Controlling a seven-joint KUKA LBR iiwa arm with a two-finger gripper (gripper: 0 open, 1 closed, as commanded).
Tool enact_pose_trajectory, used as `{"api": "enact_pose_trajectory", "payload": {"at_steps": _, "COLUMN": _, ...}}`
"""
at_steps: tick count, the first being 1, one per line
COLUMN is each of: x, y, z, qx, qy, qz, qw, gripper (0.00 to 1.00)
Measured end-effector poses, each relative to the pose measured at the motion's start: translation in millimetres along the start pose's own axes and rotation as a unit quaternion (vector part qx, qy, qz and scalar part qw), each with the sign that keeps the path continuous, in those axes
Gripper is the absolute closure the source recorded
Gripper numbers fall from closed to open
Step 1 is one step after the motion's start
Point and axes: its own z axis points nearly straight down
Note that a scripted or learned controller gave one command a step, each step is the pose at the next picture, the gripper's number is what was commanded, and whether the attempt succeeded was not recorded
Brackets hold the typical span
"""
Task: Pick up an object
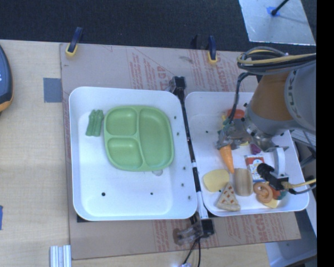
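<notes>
Over the right bin (pixel 300 204), the grey arm (pixel 300 96) with its orange band reaches in from the right and points its gripper (pixel 229 138) down at the bin's upper middle. The gripper's state cannot be determined from this angle; its dark tip sits directly above the top end of a tapered orange carrot (pixel 227 159), and contact cannot be confirmed.

The right bin is a shallow white tray with rounded corners. It holds a cluster of small toy foods:
- the carrot, lying lengthwise, narrow end toward the front;
- a pale yellow, rounded slab (pixel 215 179) just below the carrot;
- a triangular pizza slice (pixel 227 198) with dark spots, touching the front rim area;
- a tan cylindrical piece (pixel 242 182), beside the yellow slab;
- a glazed, ring-shaped pastry (pixel 264 192) near the right front corner;
- a small red-and-white carton (pixel 254 163).

The left bin (pixel 89 193), of the same white material, holds a smooth green divided plate (pixel 139 137) with three compartments and a ribbed green bean pod (pixel 94 122) just beside it on the left. Both bins rest on a cardboard sheet (pixel 128 65) clamped to the wooden table (pixel 22 177).
</notes>
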Motion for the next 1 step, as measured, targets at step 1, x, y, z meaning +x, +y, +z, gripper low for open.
{"api": "enact_pose_trajectory", "payload": {"at_steps": 1, "x": 84.0, "y": 93.4, "z": -89.0, "qx": -0.001, "qy": 0.004, "qz": -0.005, "qw": 1.0, "gripper": 1.0}}
